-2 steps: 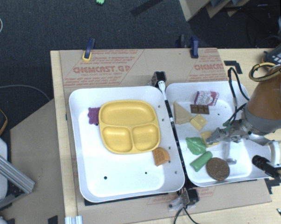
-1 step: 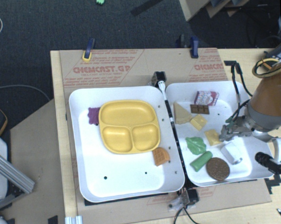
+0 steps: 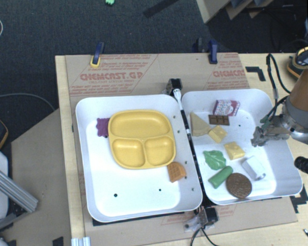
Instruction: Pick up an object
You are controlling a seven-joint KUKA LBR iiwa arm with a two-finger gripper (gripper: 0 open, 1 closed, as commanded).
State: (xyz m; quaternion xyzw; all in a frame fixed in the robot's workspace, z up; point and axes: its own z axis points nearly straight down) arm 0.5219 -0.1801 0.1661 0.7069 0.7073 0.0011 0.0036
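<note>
My gripper [image 3: 260,137] hangs over the right side of the right bin [image 3: 284,178], with nothing visibly in it. Just left of it lie a yellow block [image 3: 234,151] and a smaller pale yellow piece [image 3: 217,134]. Below it rests a grey metallic piece [image 3: 252,169]. Further left in this bin are a green leaf shape [image 3: 214,158], a green pickle [image 3: 220,176] and a round brown cookie [image 3: 239,185]. At the bin's back sit a pink-and-white packet [image 3: 225,107], a brown chocolate bar [image 3: 219,119] and a tan wedge [image 3: 198,124].
The left bin [image 3: 132,205] holds a yellow divided plate [image 3: 142,138], a purple piece [image 3: 102,127] at its left edge and an orange waffle-like piece [image 3: 176,171] by the divider. Clamps [image 3: 95,60] stand at the bench's back edge. Cables run at the far right.
</note>
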